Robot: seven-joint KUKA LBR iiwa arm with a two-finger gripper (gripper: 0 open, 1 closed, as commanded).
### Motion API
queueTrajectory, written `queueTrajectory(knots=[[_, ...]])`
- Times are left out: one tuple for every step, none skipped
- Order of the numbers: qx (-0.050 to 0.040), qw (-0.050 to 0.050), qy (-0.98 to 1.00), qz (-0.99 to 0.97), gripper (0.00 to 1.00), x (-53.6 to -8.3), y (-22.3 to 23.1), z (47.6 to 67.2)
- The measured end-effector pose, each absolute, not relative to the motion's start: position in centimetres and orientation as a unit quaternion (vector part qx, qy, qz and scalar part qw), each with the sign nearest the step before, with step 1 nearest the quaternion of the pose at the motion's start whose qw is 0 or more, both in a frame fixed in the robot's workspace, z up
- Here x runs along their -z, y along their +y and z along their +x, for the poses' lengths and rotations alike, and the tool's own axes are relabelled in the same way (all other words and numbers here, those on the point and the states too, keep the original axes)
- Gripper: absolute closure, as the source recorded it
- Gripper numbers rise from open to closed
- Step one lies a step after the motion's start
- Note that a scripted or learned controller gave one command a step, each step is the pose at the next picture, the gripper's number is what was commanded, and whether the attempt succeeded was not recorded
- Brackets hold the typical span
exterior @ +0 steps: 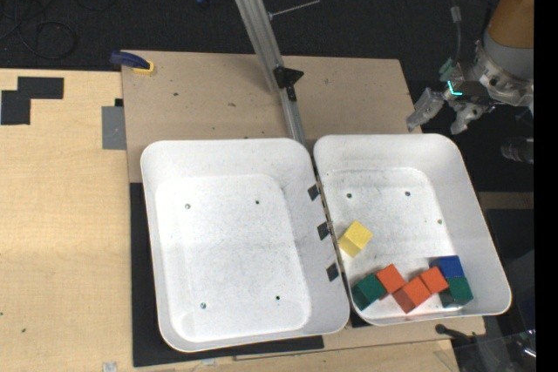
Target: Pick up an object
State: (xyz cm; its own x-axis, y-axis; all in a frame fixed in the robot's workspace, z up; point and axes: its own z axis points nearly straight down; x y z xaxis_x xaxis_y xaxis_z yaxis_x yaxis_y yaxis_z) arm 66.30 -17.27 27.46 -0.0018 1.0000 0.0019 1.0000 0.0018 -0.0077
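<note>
The right bin (410,154) holds several small blocks. A yellow block (354,239) lies near its left wall. Along the front wall lie a green block (369,289), two orange blocks (390,278) (420,287), a blue block (448,267) and a dark green block (457,292). My gripper (442,114) hangs above the bench just past the right bin's far right corner, well away from the blocks. Its two fingers (424,111) are spread with nothing between them.
The left bin (174,161) stands beside the right one, sharing a divider with black clips (323,229). A slanted aluminium rail (259,22) runs from the back down to the bins' junction. A blue and yellow clamp (132,61) sits at the bench's far left corner.
</note>
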Motion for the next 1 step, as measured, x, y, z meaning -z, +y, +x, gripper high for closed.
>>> queueTrajectory(knots=[[-0.0014,0.001,-0.709,-0.705,0.0,-27.74,-17.23,66.38]])
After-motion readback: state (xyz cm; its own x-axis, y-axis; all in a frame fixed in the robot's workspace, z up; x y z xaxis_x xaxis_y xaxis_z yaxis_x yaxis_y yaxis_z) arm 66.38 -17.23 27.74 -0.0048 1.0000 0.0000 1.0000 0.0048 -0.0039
